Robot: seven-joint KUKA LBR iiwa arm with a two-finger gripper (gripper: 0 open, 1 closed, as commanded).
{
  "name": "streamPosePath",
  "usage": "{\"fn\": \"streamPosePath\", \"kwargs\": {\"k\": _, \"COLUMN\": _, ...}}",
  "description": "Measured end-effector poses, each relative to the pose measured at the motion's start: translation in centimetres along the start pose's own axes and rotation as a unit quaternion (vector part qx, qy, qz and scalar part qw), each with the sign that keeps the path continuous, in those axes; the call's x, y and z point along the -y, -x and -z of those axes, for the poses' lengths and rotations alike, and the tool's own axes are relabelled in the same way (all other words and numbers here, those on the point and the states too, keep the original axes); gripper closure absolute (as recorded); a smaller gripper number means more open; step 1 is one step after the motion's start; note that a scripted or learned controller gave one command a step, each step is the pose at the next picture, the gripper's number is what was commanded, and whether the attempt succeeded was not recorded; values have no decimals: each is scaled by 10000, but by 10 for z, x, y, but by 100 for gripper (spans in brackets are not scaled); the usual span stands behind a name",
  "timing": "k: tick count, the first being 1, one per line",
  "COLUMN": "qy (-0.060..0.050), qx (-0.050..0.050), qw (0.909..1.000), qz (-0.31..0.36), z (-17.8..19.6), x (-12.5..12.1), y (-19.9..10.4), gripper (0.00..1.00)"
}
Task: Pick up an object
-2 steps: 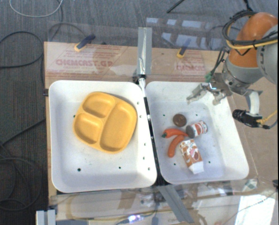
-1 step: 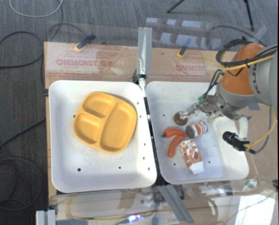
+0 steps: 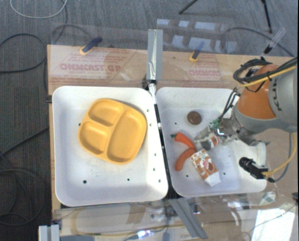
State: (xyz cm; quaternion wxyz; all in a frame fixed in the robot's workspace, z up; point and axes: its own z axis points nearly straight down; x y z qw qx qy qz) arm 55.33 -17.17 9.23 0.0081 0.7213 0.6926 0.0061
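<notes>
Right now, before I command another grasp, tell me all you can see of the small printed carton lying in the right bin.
The small printed carton looks like a little cardboard box, white with red and orange print. It lies flat on its side on the floor of the right white bin, long axis running diagonally, its lower end pointing toward the front right. Its upper left corner sits right by the lower orange sausage-shaped piece; contact cannot be confirmed. The gripper is just above its upper end, not holding it.

Black cables [image 3: 18, 134] trail across grey carpet [image 3: 114, 9] beside the bench [image 3: 114, 67].
</notes>
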Motion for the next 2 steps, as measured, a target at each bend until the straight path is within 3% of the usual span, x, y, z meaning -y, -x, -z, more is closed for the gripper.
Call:
{"fn": "streamPosePath", "kwargs": {"k": 1, "qy": -17, "qx": -12, "qw": 10000, "qz": 3, "z": 8, "x": 0, "y": 0, "gripper": 100}}
{"fn": "streamPosePath", "kwargs": {"k": 2, "qy": -116, "qx": 5, "qw": 9990, "qz": -440, "z": 71, "x": -85, "y": -62, "gripper": 100}}
